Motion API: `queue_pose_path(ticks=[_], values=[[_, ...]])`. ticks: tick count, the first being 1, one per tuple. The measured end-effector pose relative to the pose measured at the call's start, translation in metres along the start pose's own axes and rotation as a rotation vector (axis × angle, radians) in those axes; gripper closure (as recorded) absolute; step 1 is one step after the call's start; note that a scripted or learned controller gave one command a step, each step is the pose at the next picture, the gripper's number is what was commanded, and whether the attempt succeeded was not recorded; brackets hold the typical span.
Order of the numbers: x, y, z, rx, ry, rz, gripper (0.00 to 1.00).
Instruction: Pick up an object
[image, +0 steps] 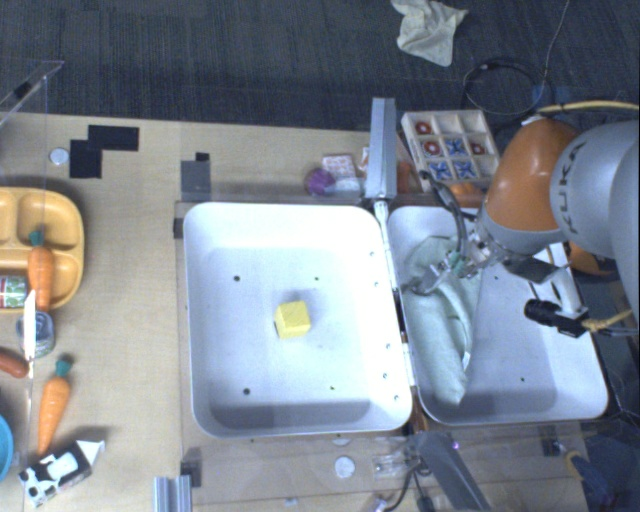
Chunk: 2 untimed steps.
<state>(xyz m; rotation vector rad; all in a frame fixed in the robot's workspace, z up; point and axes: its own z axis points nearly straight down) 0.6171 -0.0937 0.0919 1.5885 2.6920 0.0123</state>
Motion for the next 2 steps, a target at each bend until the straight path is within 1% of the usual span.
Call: queue_pose_path(ticks=[1,2], values=[[-0.029,0.037,0.003,0.007,0.004,0.215,0.00],[-0.069,0.017,0.002,0.028,0.036,-0.283,0.00]])
